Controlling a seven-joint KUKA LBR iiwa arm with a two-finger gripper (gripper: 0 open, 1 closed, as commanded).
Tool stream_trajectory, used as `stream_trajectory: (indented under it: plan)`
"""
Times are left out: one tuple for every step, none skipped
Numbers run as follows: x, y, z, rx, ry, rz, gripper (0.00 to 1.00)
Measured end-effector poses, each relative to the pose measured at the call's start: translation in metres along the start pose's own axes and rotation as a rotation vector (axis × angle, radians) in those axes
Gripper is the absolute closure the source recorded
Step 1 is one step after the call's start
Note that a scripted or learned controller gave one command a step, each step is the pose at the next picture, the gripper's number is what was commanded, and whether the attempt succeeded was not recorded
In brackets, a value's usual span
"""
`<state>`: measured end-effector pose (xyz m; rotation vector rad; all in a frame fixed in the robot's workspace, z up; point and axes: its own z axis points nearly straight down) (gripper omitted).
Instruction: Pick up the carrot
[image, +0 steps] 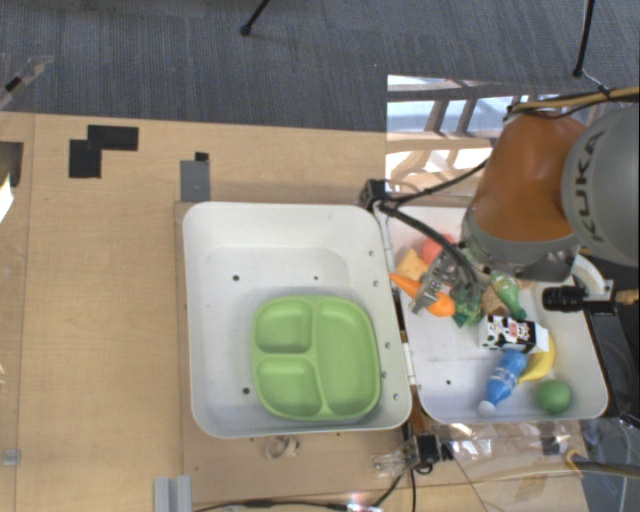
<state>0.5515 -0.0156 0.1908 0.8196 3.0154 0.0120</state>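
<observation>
Hovering right over the carrot (412, 289): gripper (438, 290), right bin (440, 385); can't tell its opening or any hold on it.

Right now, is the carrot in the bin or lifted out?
In the bin: the carrot lies in the right bin by its left wall, the gripper at it.

Both white bins (300, 300) are seen from a single fixed camera set above the bench (90, 330), apparently tilted, with the arm (540, 190) entering from the right.
</observation>
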Motion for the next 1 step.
stream_trajectory:
  plan:
    - [0.0419, 0.0528, 0.0059, 0.007, 0.009, 0.109, 1.00]
